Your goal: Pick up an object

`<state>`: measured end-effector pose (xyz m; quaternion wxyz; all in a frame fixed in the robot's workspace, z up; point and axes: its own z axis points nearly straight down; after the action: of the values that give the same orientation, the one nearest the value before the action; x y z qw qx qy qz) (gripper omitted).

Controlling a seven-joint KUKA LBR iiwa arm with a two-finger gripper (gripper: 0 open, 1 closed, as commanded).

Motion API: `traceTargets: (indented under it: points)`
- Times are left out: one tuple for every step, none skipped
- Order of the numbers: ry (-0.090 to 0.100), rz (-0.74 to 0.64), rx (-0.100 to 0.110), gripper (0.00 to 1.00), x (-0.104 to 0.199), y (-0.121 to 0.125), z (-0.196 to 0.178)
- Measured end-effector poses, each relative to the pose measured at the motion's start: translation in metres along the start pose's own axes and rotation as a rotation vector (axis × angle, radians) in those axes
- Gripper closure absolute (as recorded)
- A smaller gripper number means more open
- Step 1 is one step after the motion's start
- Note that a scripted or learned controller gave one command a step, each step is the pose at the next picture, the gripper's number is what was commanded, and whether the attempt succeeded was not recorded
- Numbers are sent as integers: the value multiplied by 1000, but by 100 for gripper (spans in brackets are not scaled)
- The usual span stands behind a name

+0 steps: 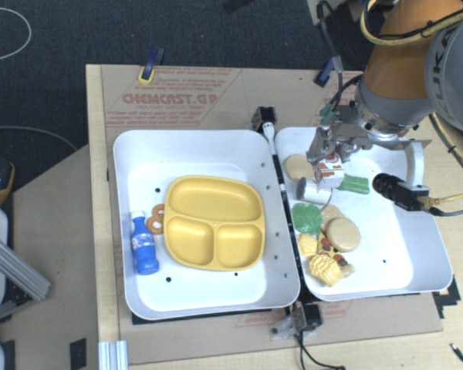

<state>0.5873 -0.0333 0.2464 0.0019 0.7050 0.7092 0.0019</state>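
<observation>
Fingers of my gripper [325,163], spread apart and gripping nothing, are hovering in the right bin [417,245]; the white tube [315,193] is lying just at six o'clock, long axis running three-to-nine.

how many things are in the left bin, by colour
yellow: 1, the divided tray
blue: 1, the small bottle
brown: 1, the pretzel-shaped piece beside the tray
total: 3
</observation>
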Motion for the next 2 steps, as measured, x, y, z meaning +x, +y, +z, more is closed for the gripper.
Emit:
traceTargets:
  points:
    - [0, 1, 2, 100, 44, 25, 19]
    - [0, 2, 0, 100, 93, 51, 31]
